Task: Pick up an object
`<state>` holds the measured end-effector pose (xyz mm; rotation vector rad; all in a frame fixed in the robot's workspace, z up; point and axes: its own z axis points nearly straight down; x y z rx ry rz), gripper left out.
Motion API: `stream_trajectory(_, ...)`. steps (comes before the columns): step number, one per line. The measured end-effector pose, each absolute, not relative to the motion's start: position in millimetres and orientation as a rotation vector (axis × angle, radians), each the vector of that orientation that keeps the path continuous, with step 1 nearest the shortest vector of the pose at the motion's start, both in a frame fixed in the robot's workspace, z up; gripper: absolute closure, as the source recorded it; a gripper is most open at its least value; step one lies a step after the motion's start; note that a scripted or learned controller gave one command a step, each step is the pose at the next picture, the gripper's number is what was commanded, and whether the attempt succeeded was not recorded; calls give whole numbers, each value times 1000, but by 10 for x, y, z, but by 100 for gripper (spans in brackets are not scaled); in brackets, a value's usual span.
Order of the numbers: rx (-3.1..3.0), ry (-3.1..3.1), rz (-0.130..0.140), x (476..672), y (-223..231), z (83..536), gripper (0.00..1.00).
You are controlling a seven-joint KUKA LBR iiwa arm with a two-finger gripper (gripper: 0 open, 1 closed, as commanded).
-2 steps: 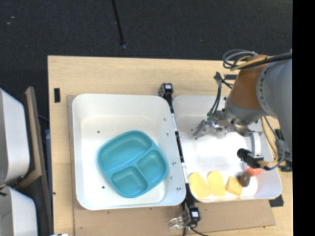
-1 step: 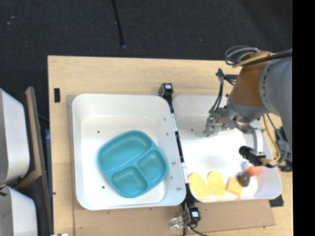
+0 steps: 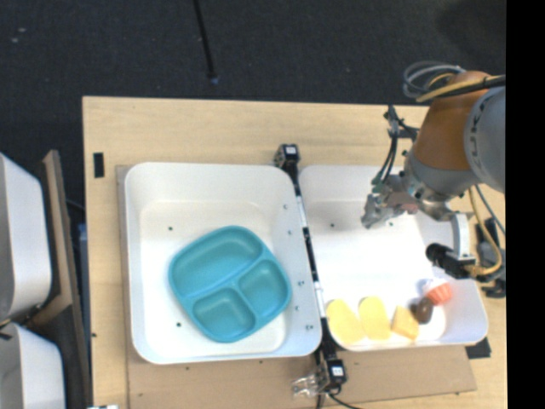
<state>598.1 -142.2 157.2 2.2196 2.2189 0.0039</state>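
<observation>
My gripper [image 3: 375,212] hangs over the upper part of the right bin [image 3: 358,258], below the orange-banded wrist. Nothing shows between its fingers. Along the right bin's near edge lie two pale yellow pieces [image 3: 343,320] [image 3: 373,316], a yellow wedge [image 3: 404,322], a small brown object [image 3: 423,311] and a small orange-red object [image 3: 439,293]. These sit well below and right of the gripper. A blue divided plate [image 3: 228,282] lies in the left bin [image 3: 149,220].
A black divider with clamps [image 3: 300,220] runs between the two bins. Cables and a black fitting [image 3: 449,259] hang at the right bin's right edge. The wooden bench [image 3: 111,135] surrounds both bins.
</observation>
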Motion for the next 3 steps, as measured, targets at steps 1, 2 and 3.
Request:
stream_trajectory(1, 2218, 2217, 6, 5910, -1434, 2164, 100)
stream_trajectory(2, 2219, 2219, 5, 5918, -1440, 2584, 100)
stream_trajectory(3, 2217, 2225, 2, 5848, -922, 2564, 100)
